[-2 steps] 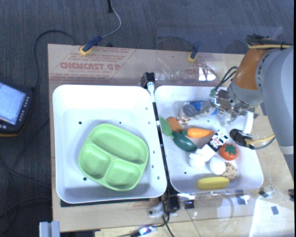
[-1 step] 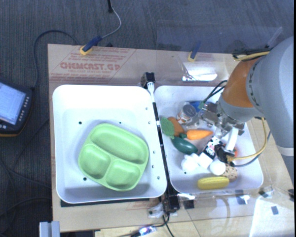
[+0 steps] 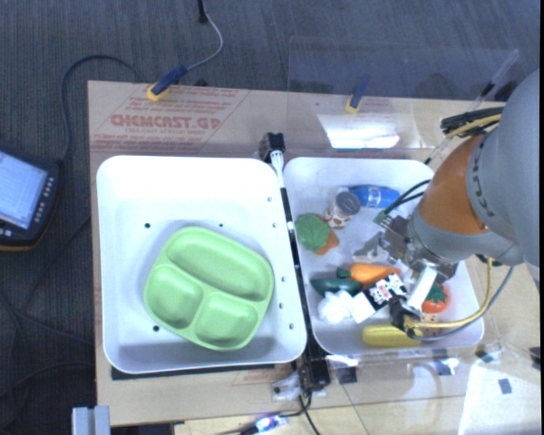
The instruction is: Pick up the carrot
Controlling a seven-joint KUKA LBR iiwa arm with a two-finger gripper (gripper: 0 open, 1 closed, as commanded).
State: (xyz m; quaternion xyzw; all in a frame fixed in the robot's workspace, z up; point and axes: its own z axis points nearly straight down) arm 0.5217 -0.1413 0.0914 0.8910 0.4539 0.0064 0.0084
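The carrot (image 3: 374, 272), orange with a small green top at its left end, lies in the middle of the right bin (image 3: 319, 333) among other toy foods. My gripper (image 3: 401, 259) is low in that bin, right over the carrot's right end and touching or nearly touching it. The grey wrist and its orange band (image 3: 449, 193) rise up and to the right, hiding the bin's right side. The carrot still rests among the other items.
Around the carrot lie a blue bottle (image 3: 374, 195), a green leafy piece (image 3: 313, 232), a dark green item (image 3: 329, 286), a white lump (image 3: 342, 308), a yellow banana (image 3: 390, 336) and a red fruit (image 3: 434, 303). A green divided plate (image 3: 210, 285) sits in the left bin (image 3: 127, 188).
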